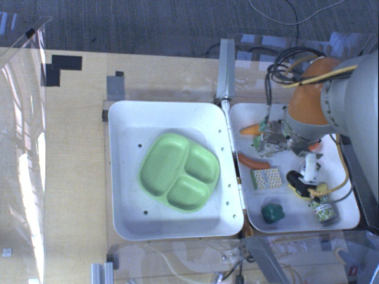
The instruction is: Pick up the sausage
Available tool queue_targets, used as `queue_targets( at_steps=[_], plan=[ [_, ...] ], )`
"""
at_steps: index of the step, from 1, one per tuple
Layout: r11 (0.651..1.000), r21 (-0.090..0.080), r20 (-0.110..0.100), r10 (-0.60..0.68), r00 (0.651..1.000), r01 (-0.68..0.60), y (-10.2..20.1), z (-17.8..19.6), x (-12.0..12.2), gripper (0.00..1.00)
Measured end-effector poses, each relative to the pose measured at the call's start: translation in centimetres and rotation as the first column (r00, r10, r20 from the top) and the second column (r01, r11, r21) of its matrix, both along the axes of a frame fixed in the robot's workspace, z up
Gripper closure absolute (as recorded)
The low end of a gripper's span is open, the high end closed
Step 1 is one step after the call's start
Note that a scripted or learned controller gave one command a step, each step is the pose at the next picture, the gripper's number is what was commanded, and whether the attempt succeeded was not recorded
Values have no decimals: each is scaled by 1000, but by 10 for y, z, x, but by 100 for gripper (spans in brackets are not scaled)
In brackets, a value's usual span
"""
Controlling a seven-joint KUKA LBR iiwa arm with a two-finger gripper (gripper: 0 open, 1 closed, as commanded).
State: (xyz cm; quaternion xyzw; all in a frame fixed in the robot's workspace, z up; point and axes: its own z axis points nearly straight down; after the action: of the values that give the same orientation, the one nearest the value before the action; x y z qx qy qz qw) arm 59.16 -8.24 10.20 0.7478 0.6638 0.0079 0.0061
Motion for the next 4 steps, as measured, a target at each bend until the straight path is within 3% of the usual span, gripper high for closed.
queue_targets(
  at_steps=[1,2,3,4],
  plan=[
    [1000,0,0,0,1000,0,0,0,0,0],
    [1000,1,-10,-22,1000,22,-6,-13,-4,0],
    [1000,2,-2,-18,1000,18,-4,0,0,100],
    [1000,2,-2,-19,1000,19,-4,0,-1,0]
  ],
)
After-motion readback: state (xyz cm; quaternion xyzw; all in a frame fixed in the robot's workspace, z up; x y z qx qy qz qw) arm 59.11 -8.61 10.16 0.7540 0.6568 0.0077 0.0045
